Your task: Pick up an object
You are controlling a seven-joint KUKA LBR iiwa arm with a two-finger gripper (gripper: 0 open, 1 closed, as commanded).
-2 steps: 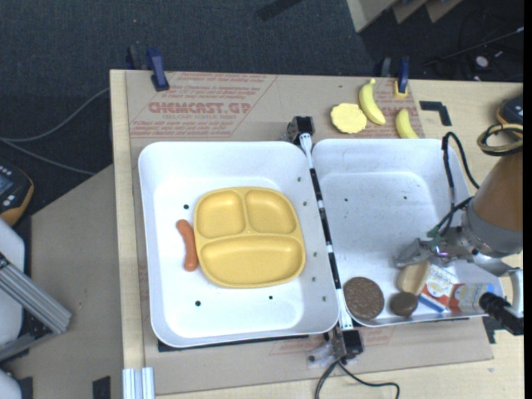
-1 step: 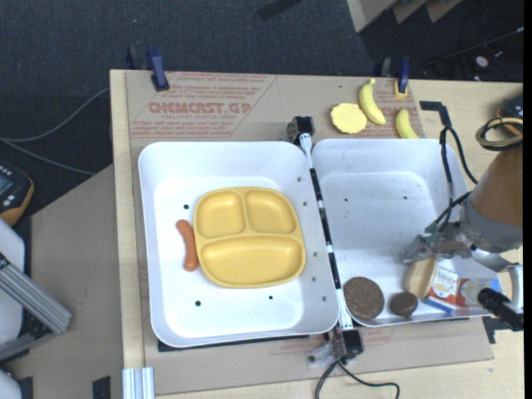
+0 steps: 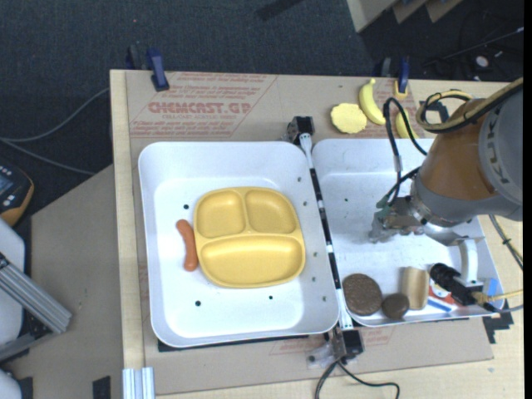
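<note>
- Toys sit in a bunch at the near end of the right bin (image 3: 357,181): a brown round disc (image 3: 362,293), a small brown lump (image 3: 395,306) and a tan roll (image 3: 413,288). Any of them could be the thing to pick up.
- The gripper (image 3: 389,225) is low over the middle of this bin, just past the toys and touching none. I think it is there to try a grab. I cannot tell how its jaws stand.
- The arm (image 3: 465,165) leans in over the bin's right wall.
- Left of the right bin, a yellow plate (image 3: 249,237) and an orange sausage (image 3: 188,245) lie in the left bin (image 3: 166,181).
- Beyond the right bin's far wall, a banana (image 3: 371,102) rests on the bench, out of play.
</note>
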